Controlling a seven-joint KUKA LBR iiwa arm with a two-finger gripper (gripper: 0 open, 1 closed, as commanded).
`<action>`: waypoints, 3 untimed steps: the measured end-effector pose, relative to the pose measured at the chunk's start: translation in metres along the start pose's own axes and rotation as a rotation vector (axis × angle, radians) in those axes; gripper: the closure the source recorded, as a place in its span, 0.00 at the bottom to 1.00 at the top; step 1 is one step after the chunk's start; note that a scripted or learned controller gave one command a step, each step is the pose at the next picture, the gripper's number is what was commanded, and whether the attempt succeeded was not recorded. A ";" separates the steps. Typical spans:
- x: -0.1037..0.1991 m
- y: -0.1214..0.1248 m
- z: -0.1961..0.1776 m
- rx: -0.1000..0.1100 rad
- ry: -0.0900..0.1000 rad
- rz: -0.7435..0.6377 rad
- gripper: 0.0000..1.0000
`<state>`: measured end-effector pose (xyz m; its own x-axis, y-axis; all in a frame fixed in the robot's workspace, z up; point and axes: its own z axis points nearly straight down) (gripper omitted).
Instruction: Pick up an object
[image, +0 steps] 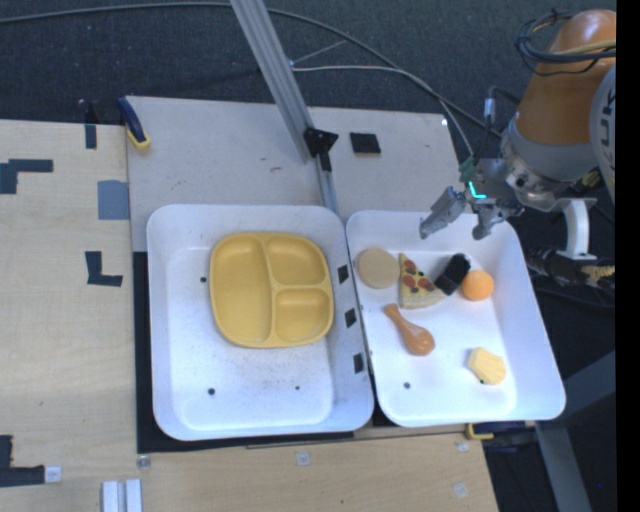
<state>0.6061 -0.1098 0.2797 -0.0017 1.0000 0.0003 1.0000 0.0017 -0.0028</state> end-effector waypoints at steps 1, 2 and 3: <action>0.000 0.000 -0.001 -0.001 0.000 0.000 0.00; 0.005 -0.001 0.044 0.003 -0.001 0.000 0.00; 0.003 0.000 0.108 0.005 -0.001 0.001 0.00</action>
<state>0.6060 -0.1066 0.1713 -0.0011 1.0000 -0.0003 1.0000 0.0010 -0.0081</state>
